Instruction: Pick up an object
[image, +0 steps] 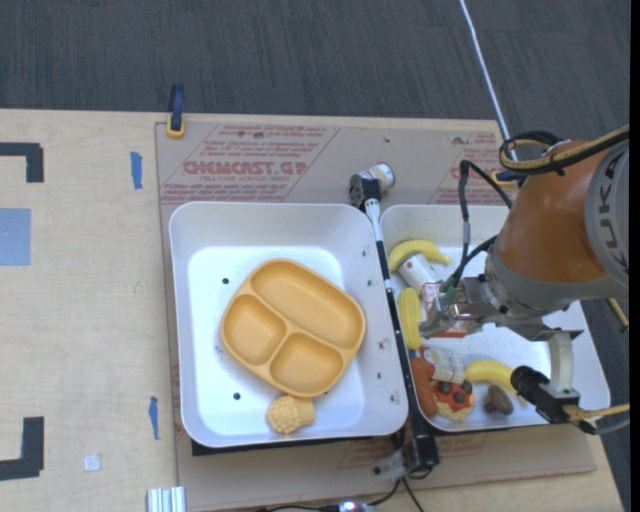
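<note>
— Where is the gripper (440, 318) hanging?
— It is hovering low in the right bin (590, 350), and I cannot tell how it is set.
— What is lying around it?
— A corn cob (409, 318) is sitting just to its left, a banana (412, 251) beyond it toward the far wall, a second banana (488, 372) nearer the camera, beside a pizza slice (445, 385). Well to its left, a yellow divided plate (292, 326) is resting in the left bin (190, 300) on the tabletop (80, 300).
</note>
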